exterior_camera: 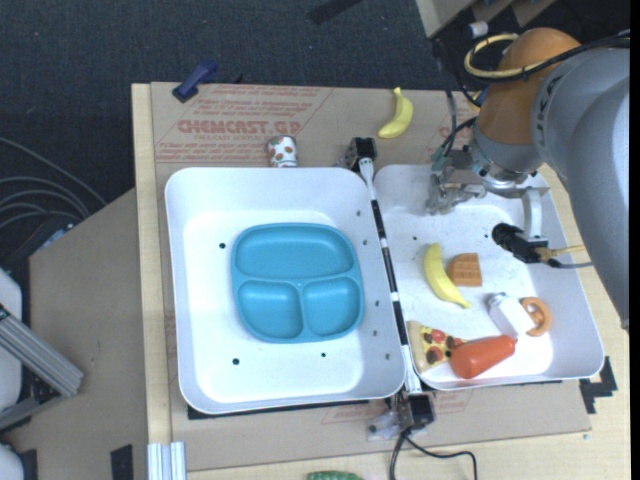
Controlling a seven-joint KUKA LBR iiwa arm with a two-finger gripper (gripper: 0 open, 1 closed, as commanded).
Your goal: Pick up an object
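Yellow banana (pixel 441 275) in the right bin (pixel 570 358): light, smooth, likely rigid plastic; grasp mid-body across its width. Gripper (pixel 447 196) hovers above the banana, finger state: cannot tell.

So the arm (pixel 590 98) is a chunky rounded thing, smooth light grey shell, coming in from 3 o'clock. Just above the wrist there's a glossy orange band (pixel 520 78), kind of dome shaped. A yellowish cable loop (pixel 485 56) sits at the band's 10 o'clock, and thin dark wires (pixel 455 133) trail down its 8 o'clock side. Below that is the gripper (pixel 455 183), dull grey metal, small and blocky, details too blurry to make out.
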